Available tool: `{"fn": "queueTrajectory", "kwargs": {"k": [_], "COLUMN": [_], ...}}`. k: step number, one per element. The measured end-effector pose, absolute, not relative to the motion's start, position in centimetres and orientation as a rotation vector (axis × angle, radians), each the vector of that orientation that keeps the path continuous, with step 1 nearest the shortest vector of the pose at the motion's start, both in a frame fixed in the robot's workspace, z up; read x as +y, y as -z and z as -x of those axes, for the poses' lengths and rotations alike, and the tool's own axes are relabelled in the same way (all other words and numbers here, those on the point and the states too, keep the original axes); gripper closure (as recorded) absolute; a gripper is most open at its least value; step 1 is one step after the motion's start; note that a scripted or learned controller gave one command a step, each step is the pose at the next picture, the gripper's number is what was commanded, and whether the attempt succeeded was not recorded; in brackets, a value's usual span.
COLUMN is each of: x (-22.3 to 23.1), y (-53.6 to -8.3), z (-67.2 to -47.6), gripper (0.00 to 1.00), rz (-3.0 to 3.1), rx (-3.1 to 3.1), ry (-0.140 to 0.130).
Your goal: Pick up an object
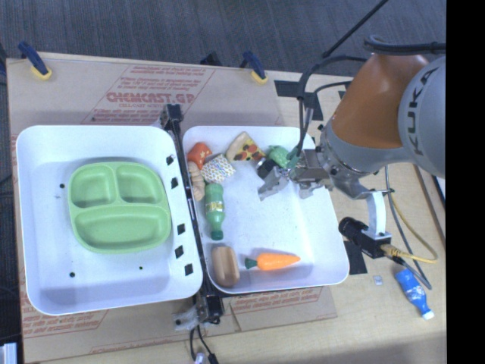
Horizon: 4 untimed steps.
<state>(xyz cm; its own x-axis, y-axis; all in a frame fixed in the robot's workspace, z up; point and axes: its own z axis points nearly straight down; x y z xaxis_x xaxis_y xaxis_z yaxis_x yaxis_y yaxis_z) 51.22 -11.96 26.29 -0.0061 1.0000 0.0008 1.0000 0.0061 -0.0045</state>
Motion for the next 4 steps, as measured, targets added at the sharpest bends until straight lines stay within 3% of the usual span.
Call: {"fn": "queueTrajectory", "kwargs": {"k": [1,2,3,4], "x": [-10.7,-10.1,-9.3,-12.7], "y": [-12.8,-9.2,-9.1,-9.2], "z": [-52.6,-58.5,-65.6,-65.6], "gripper": [0.0,0.0,0.0,0.0], "rz": [2.409,2.521,2.591,2.263], "rx": [-2.007,-1.876,-1.768,-2.172], "ry": [-0.007,-0.006,-0.008,-0.005]}}
